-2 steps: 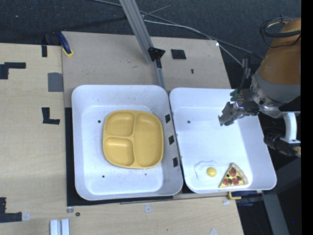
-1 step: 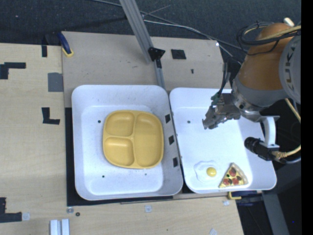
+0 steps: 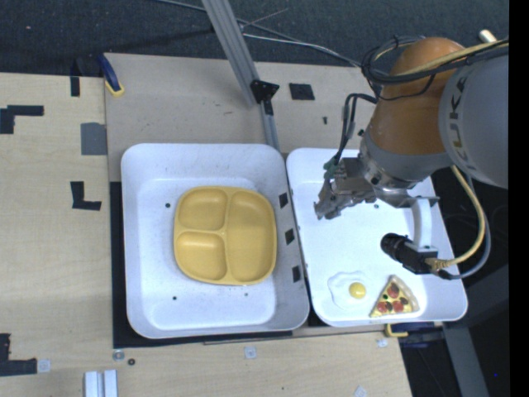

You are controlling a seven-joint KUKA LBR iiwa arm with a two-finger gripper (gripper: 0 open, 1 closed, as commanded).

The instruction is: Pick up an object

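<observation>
Yellow-yolked fried egg [image 3: 348, 289] lies near, below the claw [image 3: 328, 206].

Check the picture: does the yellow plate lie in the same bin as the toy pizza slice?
No, the yellow plate lies in the left bin; the pizza slice lies in the right bin.

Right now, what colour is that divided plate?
Yellow: the divided plate shows plainly in the camera view.

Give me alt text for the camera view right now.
The gripper hangs over the upper left of the right bin, apart from a toy fried egg and a toy pizza slice lying side by side near that bin's front edge. The left bin holds a yellow divided plate.
</observation>
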